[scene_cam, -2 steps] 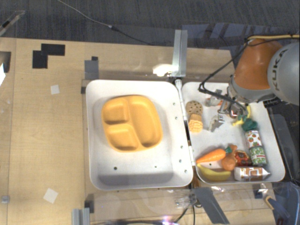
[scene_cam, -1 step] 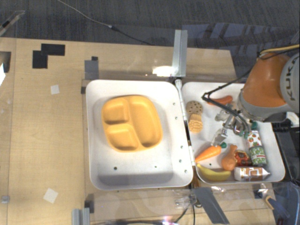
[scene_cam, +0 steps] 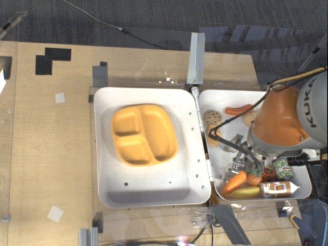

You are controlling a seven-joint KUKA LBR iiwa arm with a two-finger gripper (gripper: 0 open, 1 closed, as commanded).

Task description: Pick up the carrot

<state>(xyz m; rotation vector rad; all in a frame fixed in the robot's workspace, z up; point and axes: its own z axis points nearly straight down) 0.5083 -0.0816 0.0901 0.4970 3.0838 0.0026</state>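
Carrot (scene_cam: 233, 180) lying low in the right bin (scene_cam: 221, 99), touching a banana (scene_cam: 245, 191); gripper (scene_cam: 245, 164) just above, finger state unclear; crowding risks a pinch on the wrong item.

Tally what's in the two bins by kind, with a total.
Left bin:
Tray: 1
Right bin:
Carrot: 1
Banana: 1
Sausage: 1
Cookie: 1
Bottle: 1
Can: 1
Total: 7 clearly visible; the arm may hide more.
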